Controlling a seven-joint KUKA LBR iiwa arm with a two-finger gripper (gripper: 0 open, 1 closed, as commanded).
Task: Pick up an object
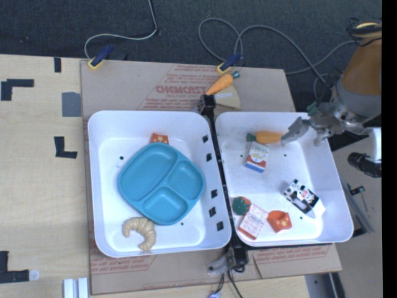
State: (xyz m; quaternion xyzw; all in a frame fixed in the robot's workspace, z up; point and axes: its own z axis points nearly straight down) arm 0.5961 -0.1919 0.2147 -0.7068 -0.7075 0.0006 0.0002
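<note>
Nearest my camera, at the front of the left bin point(99, 166), I saw one toy croissant point(140, 232), just in front of one blue divided plate point(161, 182) with three compartments. One small red packet point(159, 139) peeked out behind the plate's far edge.

In the right bin point(332, 185) I counted six things. Along the front lay a red-and-white card packet point(252, 221), a small red-and-green toy point(241, 204) just beside it, and a red block point(279, 220) on its other side. Further right sat one black-and-white patterned box point(301, 197). Toward the back stood one small carton point(255, 157) with blue and red print, and just behind it one orange toy with a green end point(265, 137), perhaps a carrot.

The claw point(291, 133) hung over the right bin's back right part, its grey fingers point(298, 128) pointing at that orange toy, the tip close beside it. I could not tell whether the fingers were apart or together, and I saw nothing between them.

On the table point(37, 135) behind the bins, one more toy carrot point(219, 84) lay on the cardboard sheet point(167, 85), with two blue-and-yellow clamps point(99, 58) at its far edge.
</note>
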